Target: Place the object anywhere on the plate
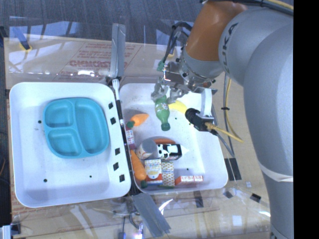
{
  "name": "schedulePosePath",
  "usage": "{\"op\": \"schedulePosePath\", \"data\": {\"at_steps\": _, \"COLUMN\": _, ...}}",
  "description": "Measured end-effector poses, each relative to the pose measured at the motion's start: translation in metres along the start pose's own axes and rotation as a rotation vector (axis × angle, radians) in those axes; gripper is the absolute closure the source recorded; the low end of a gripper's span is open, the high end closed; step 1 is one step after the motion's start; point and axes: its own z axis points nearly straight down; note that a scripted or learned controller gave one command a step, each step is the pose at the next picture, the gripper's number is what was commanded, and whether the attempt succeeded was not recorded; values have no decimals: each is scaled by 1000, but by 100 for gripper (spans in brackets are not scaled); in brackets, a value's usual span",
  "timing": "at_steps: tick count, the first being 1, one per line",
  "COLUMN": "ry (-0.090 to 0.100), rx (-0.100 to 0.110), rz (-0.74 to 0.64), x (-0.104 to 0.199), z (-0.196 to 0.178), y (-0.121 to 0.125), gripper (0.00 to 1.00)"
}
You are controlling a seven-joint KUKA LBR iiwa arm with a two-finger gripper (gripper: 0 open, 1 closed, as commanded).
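Note:
A blue three-compartment plate [76,126] lies in the left bin [30,148]. Over the back of the right bin [212,153], my gripper [163,94] points down and is shut on a green plastic bottle [162,113]. The bottle hangs neck-down below the fingers, above the bin floor. It is well to the right of the plate, past the divider between the bins.
The right bin holds an orange carrot piece [139,118], a yellow item [177,106] behind the bottle, a black-and-white can [166,150], a long carrot [138,166] and several small packets [162,172] at its front. A black cable connector [196,119] hangs beside the gripper.

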Motion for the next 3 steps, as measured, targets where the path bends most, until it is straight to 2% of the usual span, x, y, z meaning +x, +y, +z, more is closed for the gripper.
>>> {"op": "schedulePosePath", "data": {"at_steps": 1, "ry": -1, "rx": 3, "rz": -154, "x": 77, "z": 42, "y": 4, "gripper": 100}}
{"op": "schedulePosePath", "data": {"at_steps": 2, "ry": -1, "rx": -2, "rz": -266, "x": 67, "z": 52, "y": 39, "gripper": 100}}
{"op": "schedulePosePath", "data": {"at_steps": 3, "ry": -1, "rx": -2, "rz": -266, "x": 67, "z": 52, "y": 39, "gripper": 0}}
